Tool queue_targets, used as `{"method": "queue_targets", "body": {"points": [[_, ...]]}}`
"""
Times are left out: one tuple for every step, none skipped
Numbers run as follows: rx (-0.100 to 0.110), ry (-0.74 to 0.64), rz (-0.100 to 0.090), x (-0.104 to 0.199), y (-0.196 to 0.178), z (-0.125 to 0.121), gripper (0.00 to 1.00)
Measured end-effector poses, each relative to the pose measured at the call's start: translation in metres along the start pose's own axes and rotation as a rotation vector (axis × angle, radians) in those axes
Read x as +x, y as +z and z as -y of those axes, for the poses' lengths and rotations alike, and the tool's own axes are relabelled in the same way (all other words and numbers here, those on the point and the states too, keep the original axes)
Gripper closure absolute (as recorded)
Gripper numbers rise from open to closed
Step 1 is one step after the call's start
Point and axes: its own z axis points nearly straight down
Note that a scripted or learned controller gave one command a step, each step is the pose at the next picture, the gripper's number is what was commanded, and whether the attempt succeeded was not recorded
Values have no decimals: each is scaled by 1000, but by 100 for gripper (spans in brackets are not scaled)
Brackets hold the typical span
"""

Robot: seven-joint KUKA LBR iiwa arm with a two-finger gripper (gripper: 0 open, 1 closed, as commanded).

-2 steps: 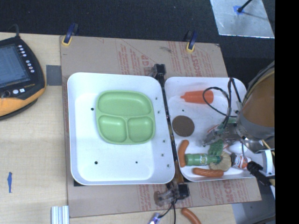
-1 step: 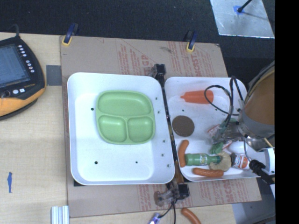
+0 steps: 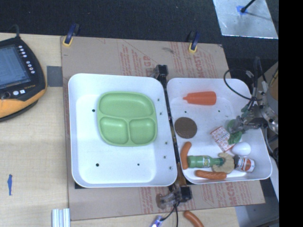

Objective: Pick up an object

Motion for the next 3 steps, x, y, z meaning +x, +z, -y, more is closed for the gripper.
{"method": "queue_targets", "body": {"points": [[2, -2, -1, 79, -17, -30, 100], [3, -3, -1, 125, -20, -31, 100], [3, -1, -1, 176, -47, -71, 100]]}}
